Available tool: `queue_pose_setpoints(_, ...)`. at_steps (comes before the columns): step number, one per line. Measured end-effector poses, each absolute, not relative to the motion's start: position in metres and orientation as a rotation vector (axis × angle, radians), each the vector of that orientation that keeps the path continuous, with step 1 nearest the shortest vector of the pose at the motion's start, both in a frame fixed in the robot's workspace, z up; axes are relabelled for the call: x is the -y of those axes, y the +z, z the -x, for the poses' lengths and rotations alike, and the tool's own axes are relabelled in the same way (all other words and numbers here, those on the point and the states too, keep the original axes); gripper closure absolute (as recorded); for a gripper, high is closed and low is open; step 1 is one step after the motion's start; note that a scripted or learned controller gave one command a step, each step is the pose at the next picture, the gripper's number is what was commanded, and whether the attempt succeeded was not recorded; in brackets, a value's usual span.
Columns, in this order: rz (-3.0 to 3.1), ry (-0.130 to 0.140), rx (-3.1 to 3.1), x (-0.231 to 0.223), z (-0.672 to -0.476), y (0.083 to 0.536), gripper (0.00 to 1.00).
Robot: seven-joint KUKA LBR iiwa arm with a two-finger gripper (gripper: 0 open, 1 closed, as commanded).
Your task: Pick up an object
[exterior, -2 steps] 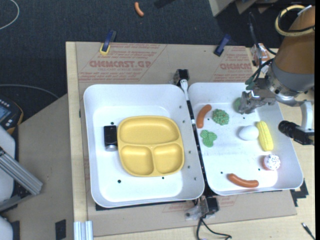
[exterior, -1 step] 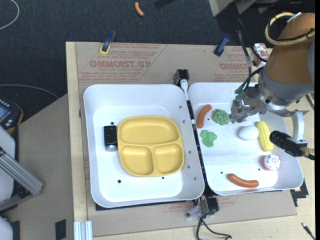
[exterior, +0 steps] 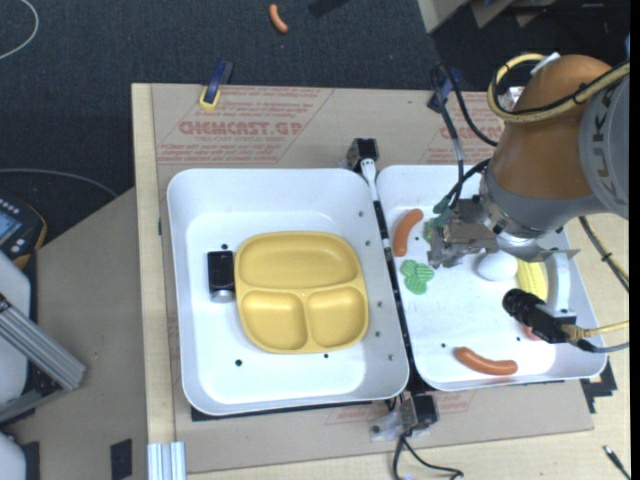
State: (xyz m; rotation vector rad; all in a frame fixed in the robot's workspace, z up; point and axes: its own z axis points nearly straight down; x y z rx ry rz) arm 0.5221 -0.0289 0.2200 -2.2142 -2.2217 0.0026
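- The wooden bench (exterior: 300,118) has red words on its brown top, and a dark carpet floor (exterior: 120,28) lies around it.
- A small orange sausage (exterior: 278,18) lies on that floor at 12 o'clock.
- The left white plastic bin (exterior: 190,198) holds a yellow plate with three sections (exterior: 300,290) in its middle.
- A small black block (exterior: 220,273) lies just beside the plate, at its 9 o'clock side.
- The right white plastic bin (exterior: 440,338) holds an orange toy hot dog (exterior: 405,231) near its 11 o'clock corner and a green leafy toy (exterior: 417,276) just below it.
- A second orange toy hot dog (exterior: 487,361) lies at 6 o'clock in that bin.
- A yellow toy corn cob (exterior: 533,278) lies at 3 o'clock, partly under the arm.
- The grey and orange robot arm (exterior: 550,138) reaches in from 3 o'clock and bends down over the right bin.
- Its metal gripper (exterior: 447,243) hangs between the top hot dog and the corn, just above the green toy.
- I cannot tell what its grip is doing.
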Motion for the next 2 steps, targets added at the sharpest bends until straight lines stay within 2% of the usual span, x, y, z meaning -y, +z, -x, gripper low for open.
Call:
queue_pose_setpoints(1,2.213,0.001,2.222,-0.009,-0.486,0.234,1.00)
queue_pose_setpoints(2,2.219,0.004,2.218,-0.010,-0.485,0.219,1.00)
